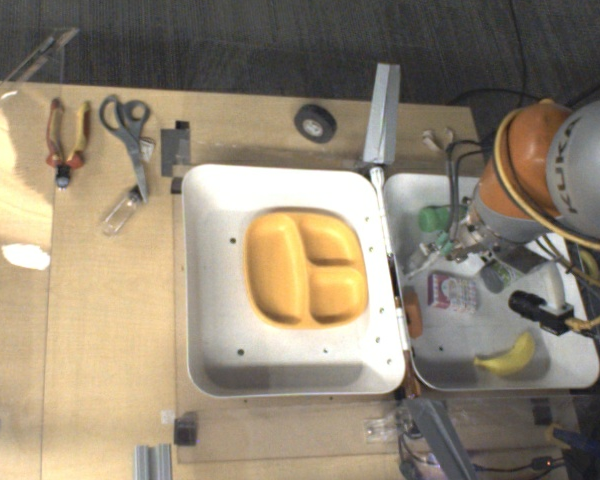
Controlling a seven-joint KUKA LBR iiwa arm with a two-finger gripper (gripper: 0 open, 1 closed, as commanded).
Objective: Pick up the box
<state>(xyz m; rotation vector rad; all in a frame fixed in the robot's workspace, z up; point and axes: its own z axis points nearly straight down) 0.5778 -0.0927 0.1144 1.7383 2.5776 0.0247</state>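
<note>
Right bin (580, 368): one box (452, 292), one banana (507, 355).

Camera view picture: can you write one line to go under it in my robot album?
Robot arm reaches over the right bin toward a small box, with a banana nearby.

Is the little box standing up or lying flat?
Lying flat. The box rests in the right bin with its printed face turned up to the camera, just below the gripper.
</note>
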